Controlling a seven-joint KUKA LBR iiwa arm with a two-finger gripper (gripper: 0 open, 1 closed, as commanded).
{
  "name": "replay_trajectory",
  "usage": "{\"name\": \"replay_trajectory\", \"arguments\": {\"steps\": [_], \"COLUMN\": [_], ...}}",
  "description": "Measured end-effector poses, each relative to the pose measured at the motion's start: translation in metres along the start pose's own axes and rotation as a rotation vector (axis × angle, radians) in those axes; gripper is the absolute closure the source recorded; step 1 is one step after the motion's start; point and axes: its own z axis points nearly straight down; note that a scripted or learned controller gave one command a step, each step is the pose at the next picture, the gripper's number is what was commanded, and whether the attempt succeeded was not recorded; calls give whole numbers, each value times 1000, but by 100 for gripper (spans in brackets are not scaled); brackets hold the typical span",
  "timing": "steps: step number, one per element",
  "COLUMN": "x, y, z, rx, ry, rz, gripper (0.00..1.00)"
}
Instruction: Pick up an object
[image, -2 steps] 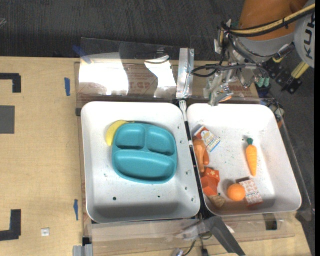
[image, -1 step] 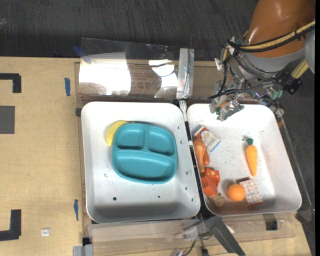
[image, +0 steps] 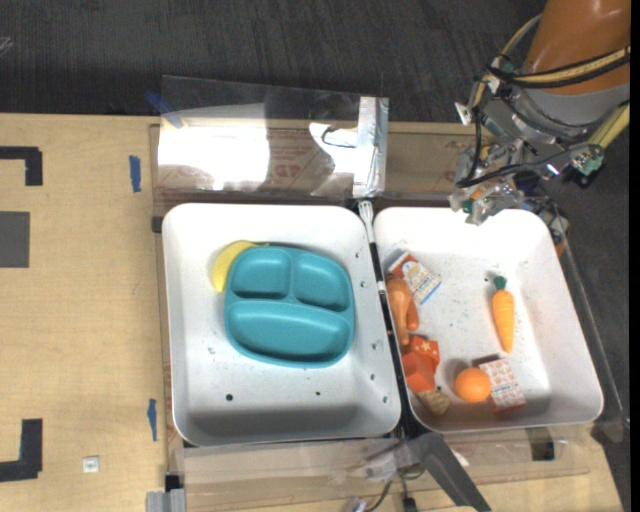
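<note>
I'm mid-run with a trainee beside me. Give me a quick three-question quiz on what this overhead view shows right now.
1. True or false: the teal divided tray lies in the right bin.
2. Which item lies nearest the right bin's right wall? A) the toy carrot B) the orange ball C) the yellow item under the tray
3. Fill in: the gripper hangs over the right bin's ____ rim.

Key
1. False: it lies in the left bin.
2. A
3. Far (top of the view), near the left end of that rim; nothing is visible between its fingers.
</note>
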Motion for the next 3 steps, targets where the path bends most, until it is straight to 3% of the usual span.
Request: {"name": "replay_trajectory", "arguments": {"steps": [1, 2, 3], "x": [14, 52, 8], "y": [-16, 45, 44], "z": [36, 40, 98], "rx": [-5, -3, -8], "ry": [4, 2, 4], "rz": [-97, -108, -212], "gripper": [100, 100, 100]}}
